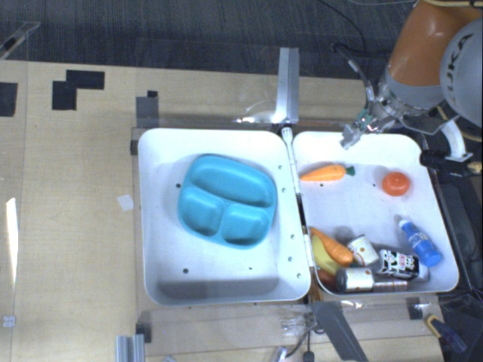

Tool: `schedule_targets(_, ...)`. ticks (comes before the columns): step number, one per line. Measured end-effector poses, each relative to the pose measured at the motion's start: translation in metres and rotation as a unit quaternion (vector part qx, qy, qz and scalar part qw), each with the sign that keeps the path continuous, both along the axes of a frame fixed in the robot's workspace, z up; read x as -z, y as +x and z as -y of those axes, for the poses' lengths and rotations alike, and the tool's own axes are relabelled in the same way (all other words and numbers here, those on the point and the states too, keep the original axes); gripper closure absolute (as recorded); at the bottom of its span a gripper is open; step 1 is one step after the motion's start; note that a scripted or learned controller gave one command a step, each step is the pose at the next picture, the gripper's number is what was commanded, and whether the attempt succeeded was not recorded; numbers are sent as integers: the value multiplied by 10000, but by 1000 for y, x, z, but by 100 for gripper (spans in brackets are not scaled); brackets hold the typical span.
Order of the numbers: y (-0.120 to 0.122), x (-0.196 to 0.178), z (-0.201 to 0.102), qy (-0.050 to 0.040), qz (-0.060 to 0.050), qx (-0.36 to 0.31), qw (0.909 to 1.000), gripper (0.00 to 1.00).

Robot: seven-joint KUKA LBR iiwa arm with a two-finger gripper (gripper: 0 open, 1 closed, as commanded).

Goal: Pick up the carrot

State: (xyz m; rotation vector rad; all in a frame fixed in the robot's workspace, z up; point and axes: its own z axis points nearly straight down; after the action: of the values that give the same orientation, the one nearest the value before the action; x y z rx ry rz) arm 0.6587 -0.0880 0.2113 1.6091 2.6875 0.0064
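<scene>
The carrot [323, 173] is orange with a green stub at its right end. It lies on its side in the upper left part of the right bin [438, 225], close to the divider. My gripper [352, 135] hangs over the bin's back edge, up and to the right of the carrot and clearly apart from it. Nothing is visibly held in it.
In the right bin, an orange round piece [395, 183] lies near the carrot. A blue bottle [419, 241], a black-and-white carton [398, 262], a can [355, 280] and a yellow-orange fruit [330, 249] crowd the front. A blue divided plate [226, 200] lies in the left bin [162, 262].
</scene>
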Motion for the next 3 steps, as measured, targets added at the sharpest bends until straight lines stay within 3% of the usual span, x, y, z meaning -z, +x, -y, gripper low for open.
schedule_targets(1,0,1,0,1,-5,-3,10000,0)
schedule_targets(2,3,114,15,-2,-13,-506,9987,0)
schedule_targets(3,9,125,74,65,-134,-440,9989,0)
